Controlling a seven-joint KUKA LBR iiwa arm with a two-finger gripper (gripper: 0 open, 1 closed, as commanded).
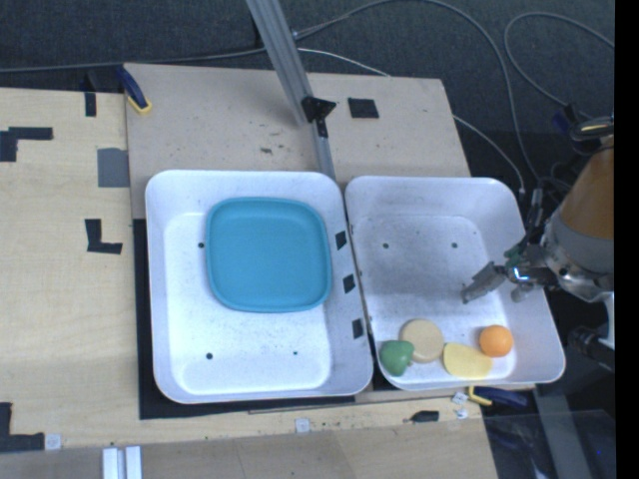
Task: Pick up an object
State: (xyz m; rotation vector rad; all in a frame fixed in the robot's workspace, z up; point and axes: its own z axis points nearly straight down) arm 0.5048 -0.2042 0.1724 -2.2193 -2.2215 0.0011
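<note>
Over right bin, near its right wall: gripper w/ fingers spread, nothing between them, tips aimed left toward bin centre. Wrist w/ orange band just behind, at bin's right edge.

Candidate objs bunched along front edge of same bin: orange ball nearest gripper, yellow piece just beside and touching it on left-front, beige round piece next, green piece at front-left corner, touching beige one. Left bin: blue square plate lying flat, well apart from gripper.

Step in hand, judged: approach, not yet over any obj. To do well: shift toward front edge, centre over orange ball, keep jaws wide, drop straight so one finger slips between ball and yellow piece w/o shoving either. Bin's front wall close behind — risk of finger catching rim.

Orientation: ball round, no long axis, any grasp angle OK. Yellow piece elongated, long axis approx left-right along front wall; close across short side if picked instead. Beige and green roughly round; axis can't tell.
</note>
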